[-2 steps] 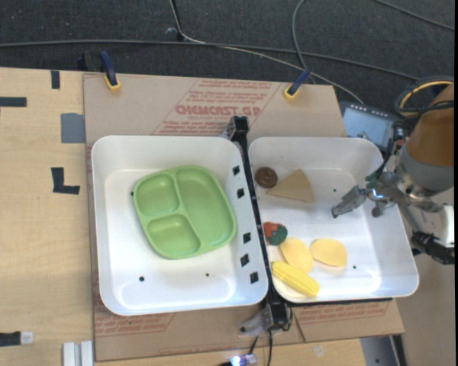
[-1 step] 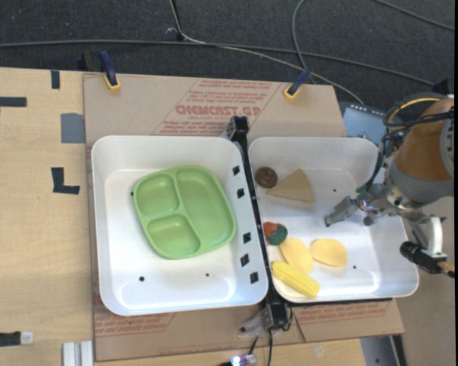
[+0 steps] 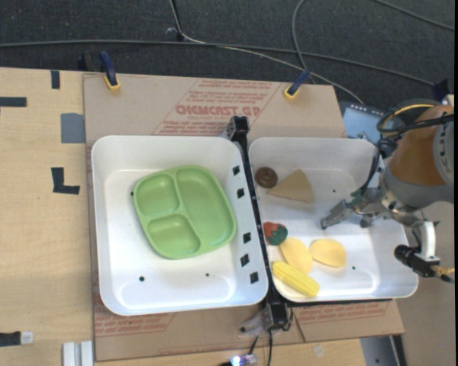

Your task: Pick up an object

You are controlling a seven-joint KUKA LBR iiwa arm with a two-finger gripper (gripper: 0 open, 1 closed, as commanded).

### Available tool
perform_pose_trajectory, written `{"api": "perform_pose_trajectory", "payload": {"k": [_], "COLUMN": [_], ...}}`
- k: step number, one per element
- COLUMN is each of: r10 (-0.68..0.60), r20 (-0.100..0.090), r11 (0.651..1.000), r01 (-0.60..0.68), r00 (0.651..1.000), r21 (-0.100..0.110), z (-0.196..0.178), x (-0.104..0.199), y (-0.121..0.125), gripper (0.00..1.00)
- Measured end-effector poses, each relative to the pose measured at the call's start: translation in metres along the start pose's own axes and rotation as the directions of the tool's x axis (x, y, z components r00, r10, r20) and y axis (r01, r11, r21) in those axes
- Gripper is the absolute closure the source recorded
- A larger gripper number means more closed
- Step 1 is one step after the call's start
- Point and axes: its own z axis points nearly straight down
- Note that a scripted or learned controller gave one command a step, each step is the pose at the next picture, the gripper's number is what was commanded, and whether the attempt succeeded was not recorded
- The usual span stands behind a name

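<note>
The right bin (image 3: 366, 155) holds several toy foods. A brown round piece (image 3: 266, 177) lies at its far left, with a tan wedge (image 3: 294, 187) beside it. A red and green piece (image 3: 275, 232), two yellow pieces (image 3: 296, 253) (image 3: 328, 253) and a yellow corn cob (image 3: 295, 279) lie nearer the front. My gripper (image 3: 333, 218) reaches in from the right and hangs low over the bin's bare middle, right of the wedge and above the yellow pieces. I see nothing held in it.
The left bin (image 3: 107, 166) holds a green divided plate (image 3: 185, 212). A black divider (image 3: 248, 204) separates the bins. The arm's orange band (image 3: 416, 155) and a cable loop stand over the right bin's far right corner. Clamps (image 3: 109, 75) hold the cardboard at the back.
</note>
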Motion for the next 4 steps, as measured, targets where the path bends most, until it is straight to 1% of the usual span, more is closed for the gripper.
{"api": "perform_pose_trajectory", "payload": {"k": [1, 2, 3, 4], "r10": [0.0, 0.001, 0.0, -0.005], "r20": [0.004, -0.001, 0.0, -0.003], "r11": [1.0, 1.0, 1.0, 1.0], "r01": [0.0, -0.001, 0.0, 0.005], "r00": [1.0, 1.0, 1.0, 1.0], "r21": [-0.005, -0.003, -0.004, -0.001], "z": [-0.012, -0.073, -0.126, -0.138], "x": [-0.001, 0.004, 0.004, 0.057], "y": [0.001, -0.002, -0.001, 0.012], "gripper": [1.0, 1.0, 1.0, 1.0]}}
